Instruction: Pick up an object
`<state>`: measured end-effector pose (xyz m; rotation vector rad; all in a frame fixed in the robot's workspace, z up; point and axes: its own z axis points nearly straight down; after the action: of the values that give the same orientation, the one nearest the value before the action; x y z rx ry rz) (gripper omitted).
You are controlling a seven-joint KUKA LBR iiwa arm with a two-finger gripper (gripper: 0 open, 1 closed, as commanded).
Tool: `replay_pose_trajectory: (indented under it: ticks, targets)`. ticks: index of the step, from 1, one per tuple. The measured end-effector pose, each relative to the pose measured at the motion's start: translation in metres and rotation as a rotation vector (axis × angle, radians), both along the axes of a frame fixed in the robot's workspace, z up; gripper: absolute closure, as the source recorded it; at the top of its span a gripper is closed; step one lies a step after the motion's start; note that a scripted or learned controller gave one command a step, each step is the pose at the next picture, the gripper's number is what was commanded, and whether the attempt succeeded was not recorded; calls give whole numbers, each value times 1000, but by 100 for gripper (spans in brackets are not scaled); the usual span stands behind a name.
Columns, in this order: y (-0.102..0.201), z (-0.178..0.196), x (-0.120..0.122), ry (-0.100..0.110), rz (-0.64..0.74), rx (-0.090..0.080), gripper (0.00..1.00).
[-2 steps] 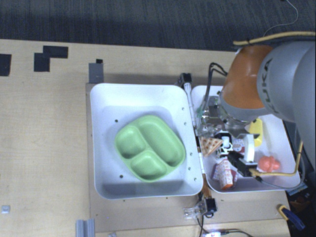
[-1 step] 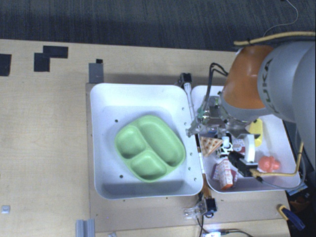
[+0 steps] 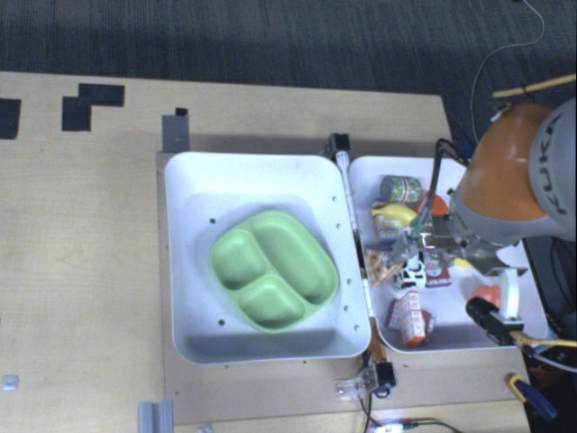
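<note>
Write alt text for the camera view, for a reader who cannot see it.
A grey and orange robot arm reaches from the right, its gripper low over the right bin among small cluttered items, including a green can and a red packet. The left bin holds a green divided tray.

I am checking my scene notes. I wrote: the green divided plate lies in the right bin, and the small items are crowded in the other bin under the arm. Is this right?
One detail is wrong. The camera view shows the green plate in the left bin, not the right. The small items, such as a can, are in the right bin under the arm.
</note>
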<state>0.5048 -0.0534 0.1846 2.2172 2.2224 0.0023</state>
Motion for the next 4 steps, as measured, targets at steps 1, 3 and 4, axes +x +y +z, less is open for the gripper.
replay_pose_trajectory:
  ticks: [1,3,4]
  targets:
    - [-29,-85,27,-12,1,-1,0]
    - [31,0,-17,-1,2,2,100]
    - [98,1,27,-3,2,1,100]
